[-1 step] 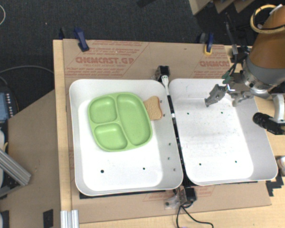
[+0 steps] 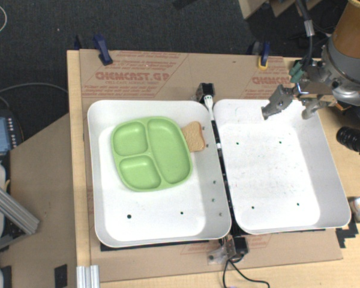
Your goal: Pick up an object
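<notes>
Green divided plate (image 2: 152, 153) and tan cracker (image 2: 194, 136) touching in my left bin (image 2: 108, 221); end effector (image 2: 291, 105) spread open, holding nothing, over right bin (image 2: 324, 215).

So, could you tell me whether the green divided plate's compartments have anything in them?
Empty: all three compartments of the green plate show bare green. The tan cracker lies against its rim in the left bin.

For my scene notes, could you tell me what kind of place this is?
Most likely a robotics lab bench: two white bins sit on a clamped board, a gripper hangs open above them, and cables trail off.
</notes>
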